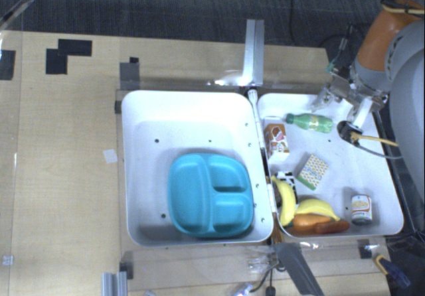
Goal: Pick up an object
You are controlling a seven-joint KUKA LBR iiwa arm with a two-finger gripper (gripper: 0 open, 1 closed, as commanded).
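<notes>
Hovering at the right bin's (392, 185) far right corner, the end effector (350, 103) — grip state impossible to tell. Green bottle (309, 122) lies just beside it; bananas (300, 204) near front.

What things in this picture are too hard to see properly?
- Pincer, camera view: small and dark against the arm, so open or shut is unclear.
- Small can: label too tiny to read.
- Orange thing: partly under the bananas, so its kind is unclear.
- Small box by the divider: print too blurred to read.
- Arm: cut off by the right edge.
</notes>
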